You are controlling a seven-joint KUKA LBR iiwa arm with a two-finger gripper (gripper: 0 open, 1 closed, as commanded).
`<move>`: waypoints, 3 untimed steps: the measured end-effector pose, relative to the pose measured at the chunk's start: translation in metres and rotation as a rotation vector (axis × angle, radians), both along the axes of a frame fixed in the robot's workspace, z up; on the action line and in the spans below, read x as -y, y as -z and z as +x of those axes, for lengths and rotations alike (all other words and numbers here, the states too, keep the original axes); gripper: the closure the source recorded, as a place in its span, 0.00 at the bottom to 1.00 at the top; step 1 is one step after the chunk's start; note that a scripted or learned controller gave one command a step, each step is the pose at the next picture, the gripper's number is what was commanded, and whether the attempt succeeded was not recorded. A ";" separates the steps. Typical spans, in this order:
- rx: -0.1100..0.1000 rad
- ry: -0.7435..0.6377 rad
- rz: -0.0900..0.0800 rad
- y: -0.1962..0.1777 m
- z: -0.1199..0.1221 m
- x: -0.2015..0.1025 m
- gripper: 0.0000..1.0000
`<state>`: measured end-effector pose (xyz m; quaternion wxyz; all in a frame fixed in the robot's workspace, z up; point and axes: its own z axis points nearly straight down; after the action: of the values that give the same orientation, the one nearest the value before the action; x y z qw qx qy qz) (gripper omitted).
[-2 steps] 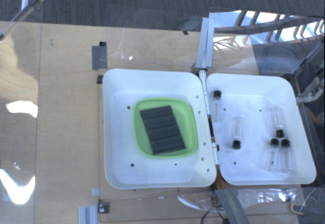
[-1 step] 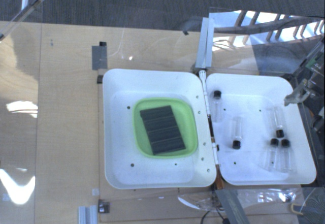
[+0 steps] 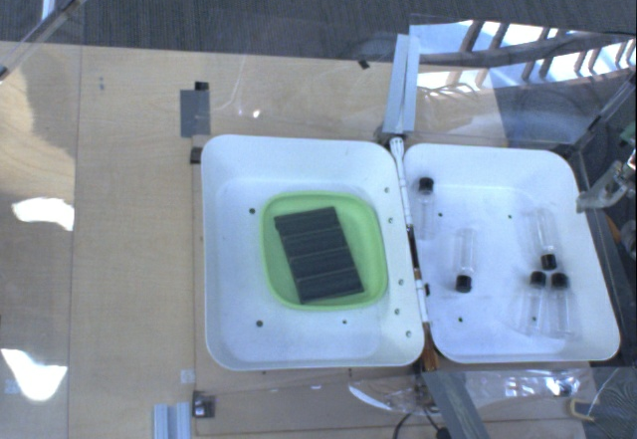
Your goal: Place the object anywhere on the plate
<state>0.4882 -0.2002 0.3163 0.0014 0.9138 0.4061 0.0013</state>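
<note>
I judge the grab comes first: I'd go for the lone vial (image 3: pixel 463 263) towards 8 o'clock in the right bin (image 3: pixel 498 342), closing across its width, then set it at the plate's (image 3: pixel 370 228) 3 o'clock rim, beside the dark block (image 3: pixel 318 254) lying on it. The gripper (image 3: pixel 607 190) hangs at that bin's 3 o'clock edge; its state I cannot tell. I count five vials, one plate, one block, two bins

Bright, even light; white glare patches on the bench (image 3: pixel 109 228) at left; slightly soft
</note>
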 end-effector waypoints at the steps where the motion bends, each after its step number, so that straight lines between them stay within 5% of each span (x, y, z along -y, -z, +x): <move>1: 0.001 0.090 0.001 -0.002 0.001 -0.039 0.00; 2: 0.004 0.195 -0.001 -0.028 0.001 -0.007 0.00; 3: -0.001 0.270 0.001 -0.011 0.000 0.005 0.00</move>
<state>0.4881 -0.2052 0.3270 0.0011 0.9602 0.2792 0.0009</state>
